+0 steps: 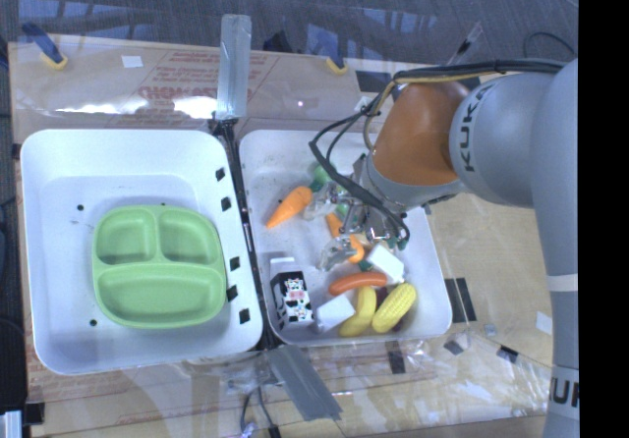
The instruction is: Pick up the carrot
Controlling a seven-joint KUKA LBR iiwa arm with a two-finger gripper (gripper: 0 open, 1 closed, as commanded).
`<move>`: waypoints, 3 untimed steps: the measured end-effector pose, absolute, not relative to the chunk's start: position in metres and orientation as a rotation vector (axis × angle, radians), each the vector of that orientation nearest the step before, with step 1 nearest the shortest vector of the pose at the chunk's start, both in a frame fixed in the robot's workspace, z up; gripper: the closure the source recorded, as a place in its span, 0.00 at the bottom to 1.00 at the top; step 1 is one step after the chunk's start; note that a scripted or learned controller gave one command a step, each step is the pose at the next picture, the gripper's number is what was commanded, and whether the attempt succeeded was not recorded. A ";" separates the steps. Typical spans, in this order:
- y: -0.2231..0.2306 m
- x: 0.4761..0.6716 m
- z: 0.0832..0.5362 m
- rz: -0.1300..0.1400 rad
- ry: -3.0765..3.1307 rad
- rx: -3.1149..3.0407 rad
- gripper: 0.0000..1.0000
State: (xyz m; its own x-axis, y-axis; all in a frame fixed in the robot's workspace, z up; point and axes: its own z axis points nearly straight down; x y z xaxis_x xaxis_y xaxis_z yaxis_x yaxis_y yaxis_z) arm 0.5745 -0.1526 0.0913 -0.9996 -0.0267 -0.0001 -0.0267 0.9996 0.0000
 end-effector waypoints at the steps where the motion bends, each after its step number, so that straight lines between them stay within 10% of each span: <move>1: -0.150 0.577 0.103 -0.001 3.137 -0.057 1.00; 2: -0.156 0.617 0.183 -0.003 3.128 0.187 1.00; 3: -0.060 0.595 0.193 0.004 3.123 0.322 1.00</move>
